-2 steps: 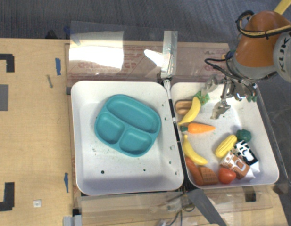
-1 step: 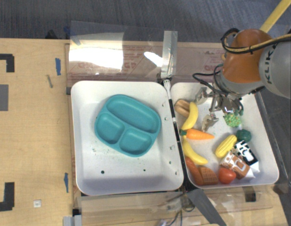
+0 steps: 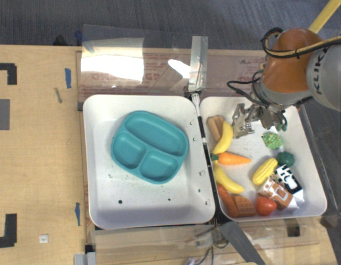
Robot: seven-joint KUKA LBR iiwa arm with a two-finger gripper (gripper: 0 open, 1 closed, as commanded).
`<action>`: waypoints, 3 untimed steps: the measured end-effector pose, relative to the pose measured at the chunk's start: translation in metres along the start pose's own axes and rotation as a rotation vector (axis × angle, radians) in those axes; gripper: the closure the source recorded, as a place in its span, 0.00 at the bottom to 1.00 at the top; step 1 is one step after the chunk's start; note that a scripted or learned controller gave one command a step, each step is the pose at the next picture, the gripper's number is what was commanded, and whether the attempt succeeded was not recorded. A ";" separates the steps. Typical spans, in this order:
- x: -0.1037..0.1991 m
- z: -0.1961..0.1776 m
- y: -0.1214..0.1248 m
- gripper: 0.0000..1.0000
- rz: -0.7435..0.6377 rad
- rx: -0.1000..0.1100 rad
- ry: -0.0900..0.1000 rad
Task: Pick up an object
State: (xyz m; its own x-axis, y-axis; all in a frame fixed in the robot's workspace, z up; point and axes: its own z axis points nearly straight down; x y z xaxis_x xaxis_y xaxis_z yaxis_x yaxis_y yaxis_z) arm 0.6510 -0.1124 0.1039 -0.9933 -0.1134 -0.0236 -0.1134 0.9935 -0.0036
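Note:
The right bin point(image 3: 315, 187) holds several toy foods. A yellow banana point(image 3: 224, 138) lies beside a brown sausage point(image 3: 215, 127) at its left side. Below them are an orange carrot point(image 3: 235, 159) and a second banana point(image 3: 228, 180). A corn cob point(image 3: 264, 170), a light green broccoli point(image 3: 272, 140), a dark green piece point(image 3: 285, 159), a black-and-white cow point(image 3: 286, 179) and a red tomato point(image 3: 265, 205) fill the right and front. My gripper point(image 3: 245, 120) hangs over the bin's back part, just right of the upper banana, with nothing visibly in it.
The left bin point(image 3: 104, 203) holds a teal divided plate point(image 3: 150, 146). A raised divider point(image 3: 202, 148) separates the two bins. The grey arm with its orange band point(image 3: 289, 59) comes in over the right bin's back right corner. A clear panel point(image 3: 137, 65) stands behind the bins.

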 end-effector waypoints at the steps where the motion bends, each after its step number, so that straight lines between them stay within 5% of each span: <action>1: -0.007 -0.103 -0.119 1.00 -0.059 0.007 0.006; 2: 0.029 -0.004 -0.106 1.00 -0.155 -0.010 0.027; 3: 0.025 -0.011 -0.107 0.00 -0.155 -0.004 0.016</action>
State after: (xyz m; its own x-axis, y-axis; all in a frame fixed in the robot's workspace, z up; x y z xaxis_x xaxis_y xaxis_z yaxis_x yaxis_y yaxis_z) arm 0.6379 -0.2221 0.1145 -0.9640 -0.2658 -0.0069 -0.2658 0.9640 -0.0021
